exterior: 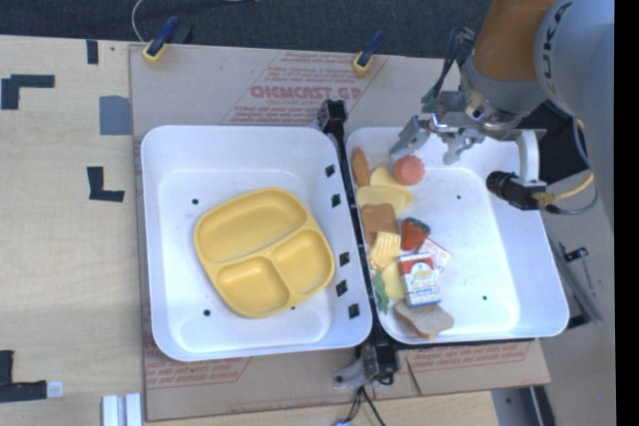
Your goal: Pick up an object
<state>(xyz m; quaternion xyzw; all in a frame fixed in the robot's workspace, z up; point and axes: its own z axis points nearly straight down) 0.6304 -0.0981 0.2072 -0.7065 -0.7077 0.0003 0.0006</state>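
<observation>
Gripper (431, 141) fingers spread apart, nothing between them, hovering at the right bin's (519, 306) back edge. Nearest target: tomato (407, 171), just below the left finger. Suggest centring over it, dropping straight, then closing; it's round and may roll. It's small, red-orange, touching the food pile along the bin's left wall.

This looks like a robotics lab, not a home or kitchen. A grey-and-orange industrial arm (539, 25) reaches over two white bins (160, 214) clamped to a printed cardboard sheet (290, 90) on a wooden table (60, 244), with black tape marks (100, 183), a loose cable (195, 0), and toy food (399, 244).
</observation>
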